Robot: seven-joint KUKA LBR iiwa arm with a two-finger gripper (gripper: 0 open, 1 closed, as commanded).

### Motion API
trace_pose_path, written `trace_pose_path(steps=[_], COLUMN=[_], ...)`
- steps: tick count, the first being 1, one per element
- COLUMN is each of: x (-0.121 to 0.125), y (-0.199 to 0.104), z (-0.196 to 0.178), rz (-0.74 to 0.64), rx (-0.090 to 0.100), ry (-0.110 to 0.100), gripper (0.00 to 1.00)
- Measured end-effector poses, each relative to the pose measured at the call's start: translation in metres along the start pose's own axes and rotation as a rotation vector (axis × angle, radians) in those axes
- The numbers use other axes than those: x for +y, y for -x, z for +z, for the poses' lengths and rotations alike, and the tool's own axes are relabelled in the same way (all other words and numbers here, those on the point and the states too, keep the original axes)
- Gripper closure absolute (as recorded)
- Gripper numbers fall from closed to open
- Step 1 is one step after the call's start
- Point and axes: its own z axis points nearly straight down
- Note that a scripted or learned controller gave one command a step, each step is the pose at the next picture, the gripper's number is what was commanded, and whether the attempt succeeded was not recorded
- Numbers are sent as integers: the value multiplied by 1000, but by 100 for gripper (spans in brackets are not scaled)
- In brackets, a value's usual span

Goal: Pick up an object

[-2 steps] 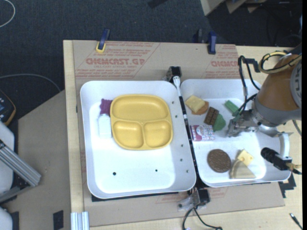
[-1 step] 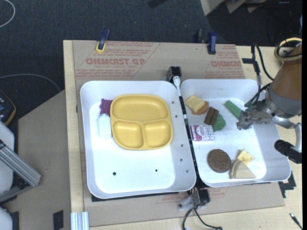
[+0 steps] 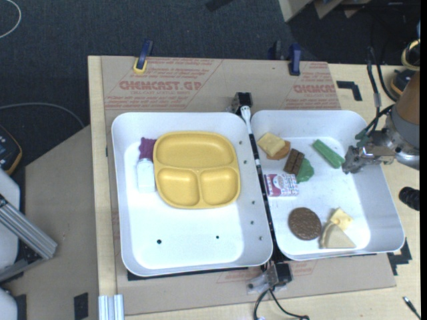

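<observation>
Green block (image 3: 327, 153) | beside gripper (image 3: 352, 164) | fingers indistinct, arm cut off

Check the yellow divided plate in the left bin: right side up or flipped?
Right side up: the yellow plate shows its three hollow compartments facing the camera.

Robotics lab, clamped cardboard-covered bench (image 3: 220, 79); two white bins (image 3: 193, 255), loose cables on dark carpet (image 3: 60, 25), aluminium framing (image 3: 27, 232)
</observation>
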Motion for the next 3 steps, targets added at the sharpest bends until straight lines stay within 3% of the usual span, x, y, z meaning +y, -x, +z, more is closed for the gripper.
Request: trace_pose_path(steps=[1, 2, 3], x=[1, -16, -11], y=[0, -57, -106], z=[-23, -17, -25], rz=[-2, -5, -6], rx=[0, 5, 4], ry=[0, -9, -4], gripper=[100, 100, 100])
